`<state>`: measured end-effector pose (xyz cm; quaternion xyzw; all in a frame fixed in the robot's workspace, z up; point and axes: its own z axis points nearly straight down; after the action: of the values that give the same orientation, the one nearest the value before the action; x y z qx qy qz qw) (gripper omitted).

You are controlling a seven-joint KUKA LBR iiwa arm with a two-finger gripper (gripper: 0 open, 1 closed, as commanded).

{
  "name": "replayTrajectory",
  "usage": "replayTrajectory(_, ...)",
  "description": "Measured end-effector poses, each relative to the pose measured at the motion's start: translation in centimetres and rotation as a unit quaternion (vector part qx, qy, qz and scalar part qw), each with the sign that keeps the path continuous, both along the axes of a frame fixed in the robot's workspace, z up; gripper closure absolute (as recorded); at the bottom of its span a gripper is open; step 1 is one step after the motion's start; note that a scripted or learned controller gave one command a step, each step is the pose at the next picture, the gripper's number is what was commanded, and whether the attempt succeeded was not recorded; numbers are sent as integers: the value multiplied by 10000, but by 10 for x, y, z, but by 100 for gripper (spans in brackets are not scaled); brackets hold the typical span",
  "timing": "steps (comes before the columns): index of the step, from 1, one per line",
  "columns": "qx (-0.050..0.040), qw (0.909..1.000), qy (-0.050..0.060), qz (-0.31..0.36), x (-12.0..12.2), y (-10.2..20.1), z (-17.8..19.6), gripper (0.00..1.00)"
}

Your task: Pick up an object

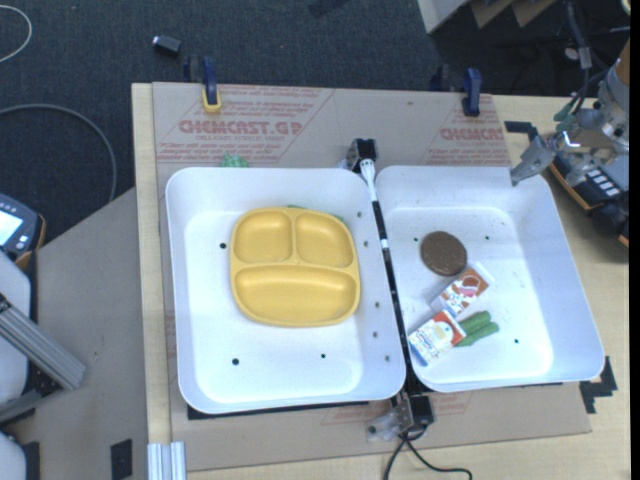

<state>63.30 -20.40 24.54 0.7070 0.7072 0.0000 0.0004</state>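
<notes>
1 camera view is being given, looking down at a slant on 2 shallow white bins that are lying side by side on a brown board.

The left bin [200, 368] is being taken up mostly by a yellow tray [295, 266] with 3 compartments, lying flat near the bin's middle.

The right bin [560, 298] is holding the small things that could be picked. A brown disc [443, 252] is lying near the bin's middle. Just below it, 2 cartons [450, 313] are lying end to end on a diagonal, and a green item [478, 327] is resting against their lower right side. What the green item is cannot be told.

The task is judged to be at its start. Nothing is being lifted; every object is lying on a bin floor. The reach down, the grasp and the lift are all left to be done.

The gripper [530, 163] is being seen at the upper right, above the far right corner of the right bin, well apart from the disc and the cartons. Nothing is being held or touched by it. Its end is small and blurred, so whether it is spread or closed cannot be told.
</notes>
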Motion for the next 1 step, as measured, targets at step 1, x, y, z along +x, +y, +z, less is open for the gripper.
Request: replayTrajectory(1,-9,10000,-20,6,1,0,11,100)
